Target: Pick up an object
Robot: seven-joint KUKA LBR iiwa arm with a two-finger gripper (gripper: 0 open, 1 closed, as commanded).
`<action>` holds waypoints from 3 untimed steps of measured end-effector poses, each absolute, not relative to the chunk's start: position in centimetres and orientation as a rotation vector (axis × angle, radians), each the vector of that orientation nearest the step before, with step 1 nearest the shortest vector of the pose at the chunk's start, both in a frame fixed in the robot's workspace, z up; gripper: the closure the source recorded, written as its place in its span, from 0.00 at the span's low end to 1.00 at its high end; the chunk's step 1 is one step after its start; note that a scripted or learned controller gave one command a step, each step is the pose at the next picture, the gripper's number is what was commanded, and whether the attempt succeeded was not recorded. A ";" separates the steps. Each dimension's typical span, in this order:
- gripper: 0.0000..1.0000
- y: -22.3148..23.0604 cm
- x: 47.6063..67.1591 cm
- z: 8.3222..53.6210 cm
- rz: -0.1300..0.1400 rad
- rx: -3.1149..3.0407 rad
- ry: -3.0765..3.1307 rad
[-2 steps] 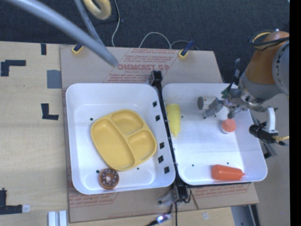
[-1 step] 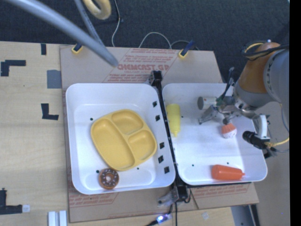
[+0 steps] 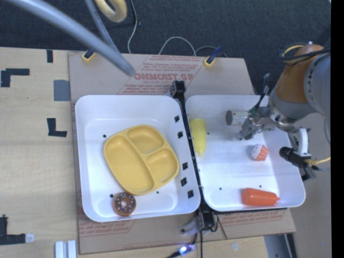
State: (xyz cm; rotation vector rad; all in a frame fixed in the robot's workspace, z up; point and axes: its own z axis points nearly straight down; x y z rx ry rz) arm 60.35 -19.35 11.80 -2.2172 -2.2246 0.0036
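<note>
Just below and right of the fingers [image 3: 248, 131], whose state cannot be told, lies a small orange-and-white object [image 3: 259, 152] in the right bin [image 3: 293, 198]. Descending off-centre could nudge it aside; the orange carrot [image 3: 259, 196] lies further below them.

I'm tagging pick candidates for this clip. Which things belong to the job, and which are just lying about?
Belonging to the job:
gripper
small orange-and-white object
yellow banana
orange carrot

Lying about, in the other bin:
yellow divided plate
doughnut
</note>
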 end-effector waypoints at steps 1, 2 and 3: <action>1.00 -19.5 60.0 16.1 -0.002 -2.223 -2.224; 1.00 -20.3 59.9 22.2 -0.003 -2.224 -2.226; 1.00 -20.3 60.0 26.2 -0.002 -2.222 -2.226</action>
